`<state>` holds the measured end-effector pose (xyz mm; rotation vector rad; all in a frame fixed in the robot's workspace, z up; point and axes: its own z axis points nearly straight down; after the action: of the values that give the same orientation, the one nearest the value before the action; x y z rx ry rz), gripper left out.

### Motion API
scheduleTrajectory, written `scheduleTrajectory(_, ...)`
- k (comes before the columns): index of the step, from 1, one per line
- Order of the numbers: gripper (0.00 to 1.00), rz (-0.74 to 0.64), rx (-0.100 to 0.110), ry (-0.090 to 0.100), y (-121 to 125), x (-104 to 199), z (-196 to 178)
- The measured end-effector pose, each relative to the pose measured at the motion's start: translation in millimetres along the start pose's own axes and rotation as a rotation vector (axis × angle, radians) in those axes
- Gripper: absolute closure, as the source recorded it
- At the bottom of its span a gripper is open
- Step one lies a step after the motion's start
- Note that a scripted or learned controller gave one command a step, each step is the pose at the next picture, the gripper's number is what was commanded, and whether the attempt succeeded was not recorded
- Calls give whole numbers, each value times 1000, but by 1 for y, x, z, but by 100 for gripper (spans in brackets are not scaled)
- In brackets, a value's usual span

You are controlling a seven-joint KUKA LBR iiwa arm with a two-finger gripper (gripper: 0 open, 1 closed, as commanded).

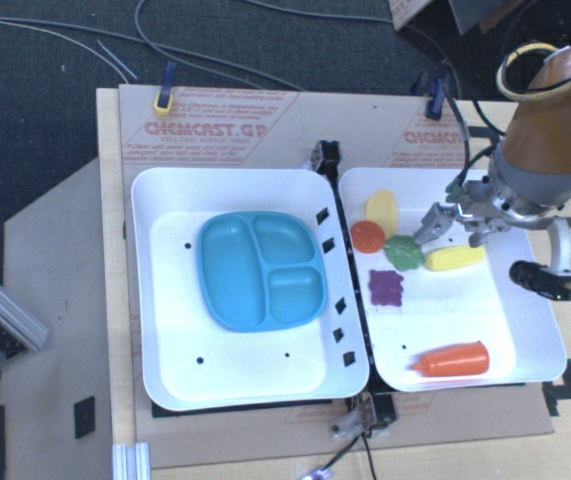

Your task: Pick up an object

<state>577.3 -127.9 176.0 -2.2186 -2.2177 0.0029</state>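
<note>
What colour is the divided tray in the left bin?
The divided tray is light blue, seen plainly in the camera view.

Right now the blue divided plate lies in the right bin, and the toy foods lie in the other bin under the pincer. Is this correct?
Not quite. In the camera view the blue divided plate lies in the left bin. The toy foods, such as the orange carrot, lie in the other bin, the right bin, under the pincer.

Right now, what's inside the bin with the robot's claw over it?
In the right bin lie toy foods: a yellow piece, orange-red ball, green lump, purple piece, yellow corn and orange carrot. The gripper covers whatever sits under it.
</note>
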Motion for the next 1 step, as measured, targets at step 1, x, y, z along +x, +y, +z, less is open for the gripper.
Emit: scheduleTrajectory(1, 0, -1, 2, 1, 1, 4, 63)
